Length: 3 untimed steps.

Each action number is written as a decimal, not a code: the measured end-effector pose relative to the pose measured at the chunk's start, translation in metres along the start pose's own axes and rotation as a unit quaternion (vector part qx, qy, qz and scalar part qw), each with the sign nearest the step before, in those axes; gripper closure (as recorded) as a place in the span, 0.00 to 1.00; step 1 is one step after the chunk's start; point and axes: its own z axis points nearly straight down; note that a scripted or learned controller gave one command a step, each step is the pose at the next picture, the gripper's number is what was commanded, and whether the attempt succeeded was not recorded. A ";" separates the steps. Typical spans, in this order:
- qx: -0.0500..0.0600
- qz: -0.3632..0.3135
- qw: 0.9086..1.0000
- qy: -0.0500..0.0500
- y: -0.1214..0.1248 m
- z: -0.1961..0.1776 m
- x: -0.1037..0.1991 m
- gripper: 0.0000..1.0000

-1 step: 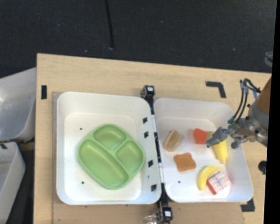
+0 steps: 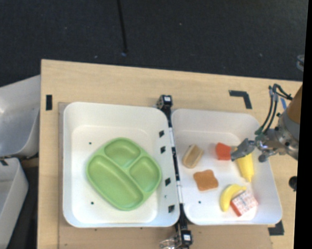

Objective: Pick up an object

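Where the tool (image 2: 251, 150) hovers, fingers spread, small yellow banana (image 2: 245, 167) just below, curved, glossy.

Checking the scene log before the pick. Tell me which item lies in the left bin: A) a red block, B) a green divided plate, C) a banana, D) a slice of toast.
B: the green divided plate lies in the left bin, while the food items sit in the right bin.
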 end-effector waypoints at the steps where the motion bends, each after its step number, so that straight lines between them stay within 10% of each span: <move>1: 0.002 0.001 1.000 0.000 0.004 0.043 -0.003 0.00; 3: 0.001 0.002 1.000 0.000 0.000 0.136 -0.011 0.00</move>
